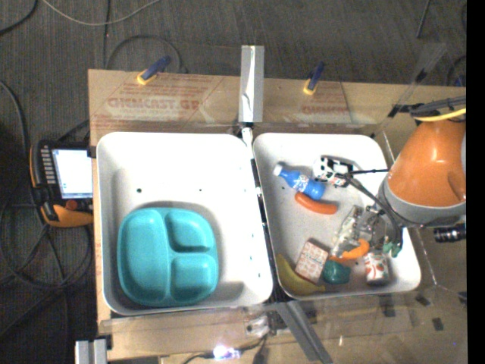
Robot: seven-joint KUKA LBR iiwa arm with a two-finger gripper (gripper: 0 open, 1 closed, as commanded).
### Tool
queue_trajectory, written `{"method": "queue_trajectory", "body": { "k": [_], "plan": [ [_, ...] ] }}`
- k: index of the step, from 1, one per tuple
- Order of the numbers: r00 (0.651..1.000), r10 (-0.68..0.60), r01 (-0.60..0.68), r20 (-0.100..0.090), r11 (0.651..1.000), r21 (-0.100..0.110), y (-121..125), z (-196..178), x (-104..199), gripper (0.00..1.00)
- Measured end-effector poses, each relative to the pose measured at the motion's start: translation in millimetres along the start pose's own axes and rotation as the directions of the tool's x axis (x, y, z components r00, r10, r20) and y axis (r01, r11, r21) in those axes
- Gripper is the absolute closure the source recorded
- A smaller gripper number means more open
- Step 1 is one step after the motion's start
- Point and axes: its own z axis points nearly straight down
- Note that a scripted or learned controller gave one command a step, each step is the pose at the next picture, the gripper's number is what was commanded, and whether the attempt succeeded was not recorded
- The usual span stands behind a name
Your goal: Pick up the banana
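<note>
Camera view: banana (294,279) lies at the front-left corner of the right bin (394,279), partly under a small carton (311,258). Tool (362,237) hovers above an orange item (353,252), apart from the banana. Tool state: cannot tell. Judged progress: grasp not yet made.

Smooth glossy white plastic bins (182,146), matt teal plastic divided tray (168,256), printed brown cardboard sheet (167,101) under the bins, ribbed dark carpet floor (76,36), glossy orange band (432,165) on the arm, smooth yellow banana (292,279), shiny blue plastic bottle (299,180)
</note>
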Motion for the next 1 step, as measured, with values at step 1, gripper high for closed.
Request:
{"method": "queue_trajectory", "body": {
  "k": [1],
  "plan": [
    [1.0,0.0,0.0,0.0,1.0,0.0,0.0,0.0,0.1,0.0]
  ]
}}
